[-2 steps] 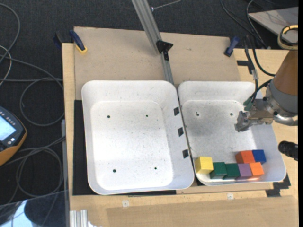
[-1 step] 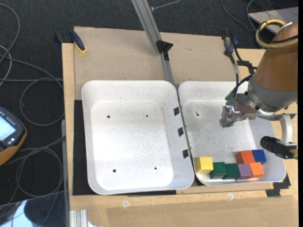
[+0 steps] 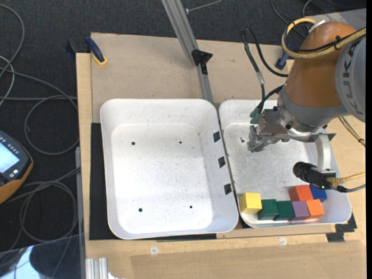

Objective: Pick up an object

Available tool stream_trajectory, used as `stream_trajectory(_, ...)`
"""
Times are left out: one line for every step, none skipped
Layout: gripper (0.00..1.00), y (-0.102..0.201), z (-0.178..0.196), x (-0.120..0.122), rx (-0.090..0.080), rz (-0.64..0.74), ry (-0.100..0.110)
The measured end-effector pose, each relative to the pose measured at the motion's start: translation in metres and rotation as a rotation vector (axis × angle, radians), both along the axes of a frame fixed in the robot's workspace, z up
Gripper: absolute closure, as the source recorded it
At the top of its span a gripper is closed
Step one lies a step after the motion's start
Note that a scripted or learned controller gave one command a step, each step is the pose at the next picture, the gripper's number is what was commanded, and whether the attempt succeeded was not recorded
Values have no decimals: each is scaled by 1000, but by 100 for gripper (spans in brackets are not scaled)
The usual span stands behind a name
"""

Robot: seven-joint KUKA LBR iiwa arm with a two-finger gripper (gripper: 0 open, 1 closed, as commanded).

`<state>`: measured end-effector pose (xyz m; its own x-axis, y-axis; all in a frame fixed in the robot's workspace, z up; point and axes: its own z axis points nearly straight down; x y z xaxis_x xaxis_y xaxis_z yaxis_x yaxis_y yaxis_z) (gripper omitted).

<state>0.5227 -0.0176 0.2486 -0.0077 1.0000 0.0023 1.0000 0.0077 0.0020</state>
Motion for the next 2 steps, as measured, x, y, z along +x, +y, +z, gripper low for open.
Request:
stream_trajectory(100,55,8,0,0,0,0)
stream_trajectory(100,103,-6,2,0,-1,6)
